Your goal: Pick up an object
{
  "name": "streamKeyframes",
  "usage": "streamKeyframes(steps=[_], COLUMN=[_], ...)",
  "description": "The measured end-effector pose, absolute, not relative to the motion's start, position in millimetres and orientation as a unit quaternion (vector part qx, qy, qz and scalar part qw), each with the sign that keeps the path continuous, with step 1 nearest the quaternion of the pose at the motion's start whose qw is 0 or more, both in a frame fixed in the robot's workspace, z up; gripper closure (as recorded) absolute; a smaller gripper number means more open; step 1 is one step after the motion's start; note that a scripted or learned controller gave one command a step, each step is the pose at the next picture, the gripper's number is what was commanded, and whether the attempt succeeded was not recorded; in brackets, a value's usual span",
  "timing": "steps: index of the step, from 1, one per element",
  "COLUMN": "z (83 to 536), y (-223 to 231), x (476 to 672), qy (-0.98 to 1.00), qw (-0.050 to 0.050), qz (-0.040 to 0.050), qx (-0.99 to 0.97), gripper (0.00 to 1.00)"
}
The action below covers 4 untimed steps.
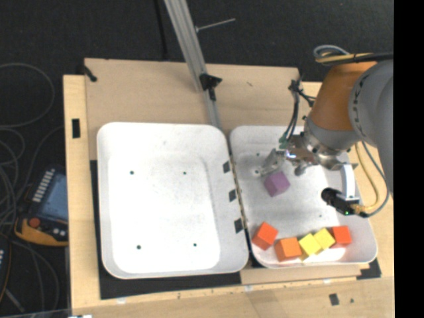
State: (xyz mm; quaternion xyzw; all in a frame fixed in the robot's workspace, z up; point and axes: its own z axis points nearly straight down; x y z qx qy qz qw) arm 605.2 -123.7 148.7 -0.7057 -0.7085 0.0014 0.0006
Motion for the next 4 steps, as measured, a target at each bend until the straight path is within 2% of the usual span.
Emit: streamKeyframes(steps=[1,2,3,4], z=[98.3,110.2,201.0,231.0], y=[-107.3,-108.8,0.7,46.6], x=[598.0,598.5,591.0,586.1], qy=[-0.708,-0.706,-0.711,-0.710], qw=[-0.005,-0.005,-0.002,-0.001], qz=[-0.0008,-0.0021,-0.0031,-0.0022], qx=[-0.706,-0.708,-0.704,-0.704], gripper=[0.00,1.00,1.00,1.00])
